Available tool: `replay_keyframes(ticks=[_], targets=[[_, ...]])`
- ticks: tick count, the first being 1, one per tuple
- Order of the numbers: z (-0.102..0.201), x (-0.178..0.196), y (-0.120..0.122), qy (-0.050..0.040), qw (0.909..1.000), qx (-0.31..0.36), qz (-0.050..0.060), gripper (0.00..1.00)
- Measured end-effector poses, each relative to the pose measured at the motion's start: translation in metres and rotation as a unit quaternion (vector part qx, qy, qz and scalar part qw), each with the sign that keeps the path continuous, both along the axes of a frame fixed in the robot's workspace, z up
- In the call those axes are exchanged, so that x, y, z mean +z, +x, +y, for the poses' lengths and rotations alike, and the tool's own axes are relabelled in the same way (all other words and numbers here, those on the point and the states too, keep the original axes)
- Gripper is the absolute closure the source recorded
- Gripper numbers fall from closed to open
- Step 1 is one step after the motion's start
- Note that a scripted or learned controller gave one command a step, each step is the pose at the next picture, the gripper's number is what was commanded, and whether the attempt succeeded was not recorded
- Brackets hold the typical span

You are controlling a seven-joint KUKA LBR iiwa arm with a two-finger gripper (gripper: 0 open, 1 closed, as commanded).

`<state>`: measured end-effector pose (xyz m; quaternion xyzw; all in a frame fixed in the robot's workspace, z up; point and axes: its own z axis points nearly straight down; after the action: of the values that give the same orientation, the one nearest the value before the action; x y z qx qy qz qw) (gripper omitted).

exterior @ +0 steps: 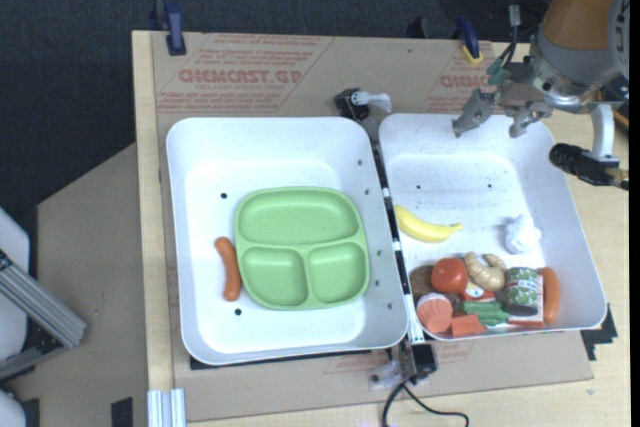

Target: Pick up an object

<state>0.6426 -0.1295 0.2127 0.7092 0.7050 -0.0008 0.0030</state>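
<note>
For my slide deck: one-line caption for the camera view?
Open end effector above the right bin's far edge; banana and toy food inside; green tray and sausage in left bin.

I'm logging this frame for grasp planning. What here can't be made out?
- Food pile, camera view: items overlap and are too small to name each.
- White lump: blends into the right bin.
- Arm above the tool: cut off by the top edge.
</note>
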Motion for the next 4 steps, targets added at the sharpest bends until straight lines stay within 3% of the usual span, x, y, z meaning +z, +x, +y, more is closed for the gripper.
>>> replay_keyframes(ticks=[1,2,3,4], targets=[[0.017,-0.106,-0.048,0.0044,1.0000,0.002,0.008,0.00],[-0.090,-0.108,0.025,0.0043,1.0000,0.001,0.000,0.00],[-0.053,-0.130,-0.073,0.0050,1.0000,0.002,0.007,0.00],[-0.064,-0.128,-0.168,0.0032,1.0000,0.000,0.004,0.00]])
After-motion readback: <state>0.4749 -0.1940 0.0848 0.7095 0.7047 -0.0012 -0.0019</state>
